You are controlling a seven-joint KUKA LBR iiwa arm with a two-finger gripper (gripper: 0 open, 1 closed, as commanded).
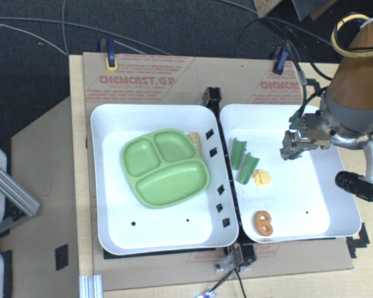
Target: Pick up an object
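At the near edge of the desk (143,262), around six o'clock, a small metal clamp (236,256) sits where the two bins meet. Just beyond it, in the right bin (311,225), a brown pretzel-shaped piece (263,223) lies close to the near rim, at about five o'clock from the centre of the view. Further in, a small yellow lump (262,178) rests on the bin floor, with two green strips (243,161) just beside it at its ten o'clock, lying near the divide between the bins. All three things lie loose on the white floor, none of them lifted.

In the left bin (112,222), a green divided plate (166,167) lies flat, tilted slightly askew, and a thin tan piece (194,141) peeks out against its far right edge.

The pincer (293,148) hangs over the right bin at roughly three o'clock, well apart from the yellow lump and green strips, with nothing seen between its fingers; whether they are spread or pressed together I cannot tell. The grey arm (354,113) with its orange band (359,73) rises behind it at two o'clock.

At the far edge, two blue clamps (111,54) grip the brown board, and cables (81,23) trail over the dark floor.
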